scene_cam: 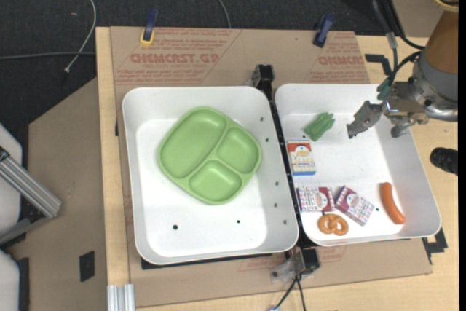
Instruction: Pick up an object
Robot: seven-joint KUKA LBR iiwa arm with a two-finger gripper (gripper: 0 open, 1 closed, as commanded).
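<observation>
Arm reaches in from the right, tool [380, 120] spread open and empty above the right bin [415, 164], near the green block [319, 125].

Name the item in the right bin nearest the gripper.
The green item, just left of the gripper. The packets, pretzel and sausage lie farther toward the bin's front.
</observation>
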